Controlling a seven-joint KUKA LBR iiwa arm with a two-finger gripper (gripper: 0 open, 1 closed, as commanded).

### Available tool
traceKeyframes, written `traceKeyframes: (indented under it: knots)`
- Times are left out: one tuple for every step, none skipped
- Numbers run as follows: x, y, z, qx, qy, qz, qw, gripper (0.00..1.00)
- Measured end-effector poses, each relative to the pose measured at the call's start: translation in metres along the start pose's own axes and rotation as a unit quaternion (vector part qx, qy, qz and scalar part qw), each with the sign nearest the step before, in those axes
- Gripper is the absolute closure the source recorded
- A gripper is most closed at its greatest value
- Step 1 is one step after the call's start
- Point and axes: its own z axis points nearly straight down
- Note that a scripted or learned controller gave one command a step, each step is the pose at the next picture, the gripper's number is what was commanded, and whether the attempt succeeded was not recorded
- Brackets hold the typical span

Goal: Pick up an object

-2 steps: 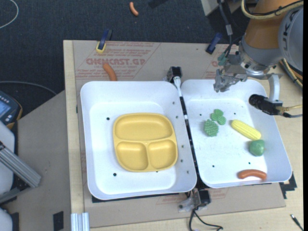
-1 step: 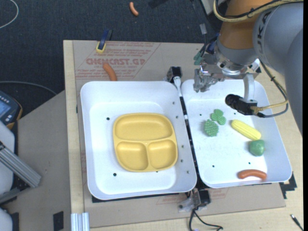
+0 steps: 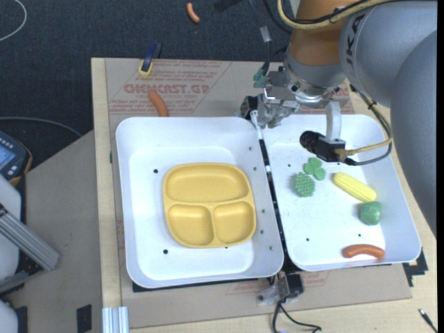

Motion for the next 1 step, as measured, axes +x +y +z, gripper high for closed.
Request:
traceKeyframes:
  knots:
    - [0.0458,0.0048,0.0131,0.001,0.000,0.000,1.0000,1.00]
